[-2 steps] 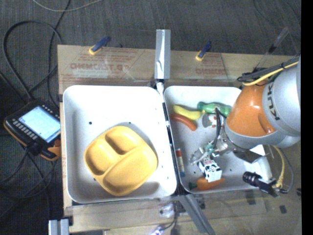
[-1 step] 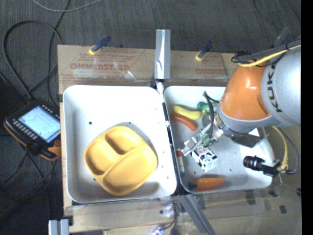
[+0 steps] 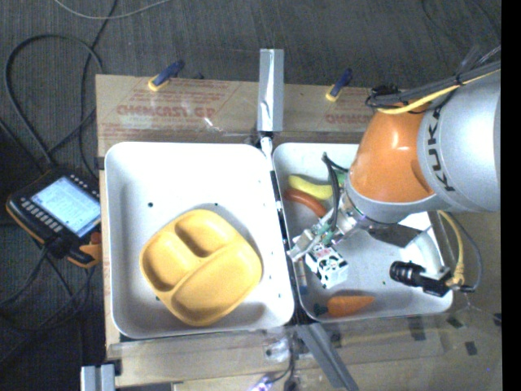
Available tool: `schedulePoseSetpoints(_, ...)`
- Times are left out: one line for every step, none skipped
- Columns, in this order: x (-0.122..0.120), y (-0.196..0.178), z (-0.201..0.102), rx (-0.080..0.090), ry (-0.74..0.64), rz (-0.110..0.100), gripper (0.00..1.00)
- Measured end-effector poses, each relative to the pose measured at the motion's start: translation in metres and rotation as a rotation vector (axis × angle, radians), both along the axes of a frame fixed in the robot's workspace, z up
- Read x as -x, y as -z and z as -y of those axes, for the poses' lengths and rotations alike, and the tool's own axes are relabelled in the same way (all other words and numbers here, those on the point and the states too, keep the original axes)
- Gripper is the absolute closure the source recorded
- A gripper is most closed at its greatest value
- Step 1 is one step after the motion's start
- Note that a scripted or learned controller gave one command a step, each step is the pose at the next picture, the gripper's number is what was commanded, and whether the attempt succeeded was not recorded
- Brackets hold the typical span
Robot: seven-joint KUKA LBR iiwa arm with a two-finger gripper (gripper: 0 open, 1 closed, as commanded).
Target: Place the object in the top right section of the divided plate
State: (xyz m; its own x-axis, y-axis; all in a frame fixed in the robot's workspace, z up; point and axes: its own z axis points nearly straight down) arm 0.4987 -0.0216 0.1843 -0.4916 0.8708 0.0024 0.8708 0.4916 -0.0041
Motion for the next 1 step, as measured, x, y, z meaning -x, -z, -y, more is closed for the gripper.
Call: schedulePoseSetpoints(-0.02,0.0025,-0.0117,0.001,-0.042,0.001,1.0)
